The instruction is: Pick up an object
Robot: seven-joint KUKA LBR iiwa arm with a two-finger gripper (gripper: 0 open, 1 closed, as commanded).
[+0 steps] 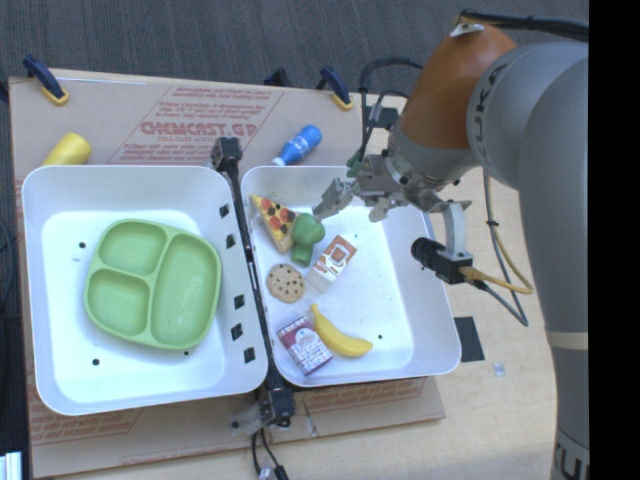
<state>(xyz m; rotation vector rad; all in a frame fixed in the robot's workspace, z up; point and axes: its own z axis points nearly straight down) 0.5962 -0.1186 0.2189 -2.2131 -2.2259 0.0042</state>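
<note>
Camera view: gripper [340, 200] over right bin [420, 298], finger state unclear. Left of it: green-tray bin [50, 268], cardboard [150, 128] under both; carpet beyond.

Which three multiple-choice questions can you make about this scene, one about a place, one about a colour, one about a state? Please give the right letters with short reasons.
1. Where does the banana lie?
A. In the right bin
B. In the left bin
C. On the cardboard

2. What colour is the divided plate?
A. Red
B. Blue
C. Green

3. In what state is the gripper?
A. Shut on the cookie
B. Over the right bin, holding nothing
C. Resting on the plate

Answers: 1 A, it lies near that bin's front edge, beside the small red carton. 2 C, light green, in the left bin. 3 B, the fingers are apart, with nothing between them.
</note>
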